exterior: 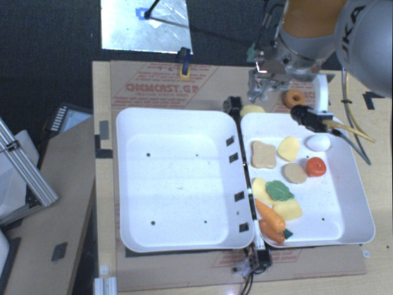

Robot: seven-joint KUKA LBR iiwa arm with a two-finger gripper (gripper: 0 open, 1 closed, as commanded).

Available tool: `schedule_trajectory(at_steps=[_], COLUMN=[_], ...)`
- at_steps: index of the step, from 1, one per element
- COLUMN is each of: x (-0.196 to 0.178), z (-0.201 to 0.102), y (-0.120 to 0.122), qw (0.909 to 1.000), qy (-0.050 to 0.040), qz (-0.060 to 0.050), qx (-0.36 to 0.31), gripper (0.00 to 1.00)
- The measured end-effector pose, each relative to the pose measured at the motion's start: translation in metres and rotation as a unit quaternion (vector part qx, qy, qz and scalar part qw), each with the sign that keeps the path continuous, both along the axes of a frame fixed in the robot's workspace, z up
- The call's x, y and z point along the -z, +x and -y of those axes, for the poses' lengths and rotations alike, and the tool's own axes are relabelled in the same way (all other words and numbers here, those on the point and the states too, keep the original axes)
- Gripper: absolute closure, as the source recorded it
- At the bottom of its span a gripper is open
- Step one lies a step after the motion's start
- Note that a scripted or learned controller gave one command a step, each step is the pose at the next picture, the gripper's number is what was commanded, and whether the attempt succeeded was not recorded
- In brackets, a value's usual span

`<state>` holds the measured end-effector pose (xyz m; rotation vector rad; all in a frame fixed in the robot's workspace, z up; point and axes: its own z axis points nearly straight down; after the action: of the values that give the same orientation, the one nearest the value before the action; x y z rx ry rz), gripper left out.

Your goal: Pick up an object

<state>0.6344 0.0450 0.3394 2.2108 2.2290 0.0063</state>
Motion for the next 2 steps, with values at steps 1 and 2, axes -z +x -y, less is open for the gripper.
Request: schedule_trajectory(at_steps=[1, 2], x=[-0.018, -0.184], z=[-0.057, -0.075], y=[0.036, 0.034], qw=[1.0, 1.0], qy=[0.0002, 0.0015], qz=[0.002, 0.008], qx=[0.0, 0.0], gripper=[1.0, 1.0])
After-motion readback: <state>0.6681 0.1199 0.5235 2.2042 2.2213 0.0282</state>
